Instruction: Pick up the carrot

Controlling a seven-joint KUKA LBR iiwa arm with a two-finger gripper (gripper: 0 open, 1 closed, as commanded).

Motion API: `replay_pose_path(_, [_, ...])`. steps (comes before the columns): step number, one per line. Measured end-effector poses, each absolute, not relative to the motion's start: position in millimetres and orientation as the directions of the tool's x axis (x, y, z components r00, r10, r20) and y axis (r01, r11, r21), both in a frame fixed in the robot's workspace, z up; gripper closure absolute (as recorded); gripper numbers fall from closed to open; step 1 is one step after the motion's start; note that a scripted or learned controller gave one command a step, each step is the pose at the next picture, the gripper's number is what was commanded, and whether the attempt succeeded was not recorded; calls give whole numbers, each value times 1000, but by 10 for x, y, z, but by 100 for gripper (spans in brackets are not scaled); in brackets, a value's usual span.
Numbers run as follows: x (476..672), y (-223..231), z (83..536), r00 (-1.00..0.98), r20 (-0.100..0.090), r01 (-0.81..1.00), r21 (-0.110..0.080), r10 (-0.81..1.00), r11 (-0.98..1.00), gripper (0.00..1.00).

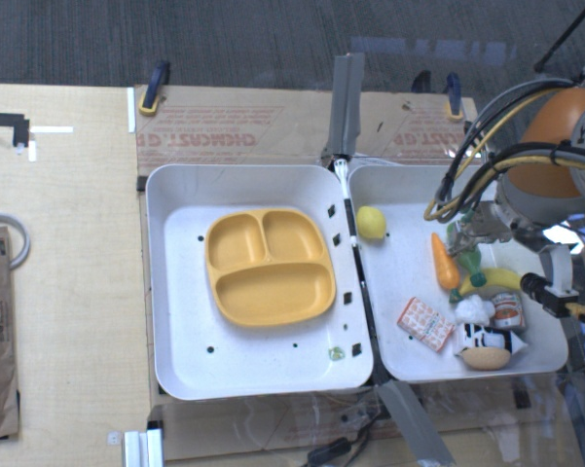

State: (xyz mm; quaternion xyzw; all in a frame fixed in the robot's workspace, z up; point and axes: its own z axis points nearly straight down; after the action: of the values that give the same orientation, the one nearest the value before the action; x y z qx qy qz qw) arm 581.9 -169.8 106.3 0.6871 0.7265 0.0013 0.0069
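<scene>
The orange carrot (445, 262) lies in the right bin (399, 261), left of its middle, with its thin tip pointing to the far side. My gripper (470, 233) hangs just to the right of the carrot's upper half, close over it, partly hidden by the wrist and the black and yellow cables. I cannot tell whether it touches the carrot. Something green (467, 259) shows between the carrot and the gripper.
Beside the carrot lie a banana (501, 279), a white crumpled item (473, 309), a small can (507, 310), a red-and-white box (425, 323) and a tan bun-like item (486, 358). A lemon (371, 223) sits by the divider. A yellow divided plate (270, 266) is in the left bin.
</scene>
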Motion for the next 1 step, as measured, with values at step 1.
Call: replay_pose_path(1, [5819,-1698,1063,-56,-8,998,11,998,56,0])
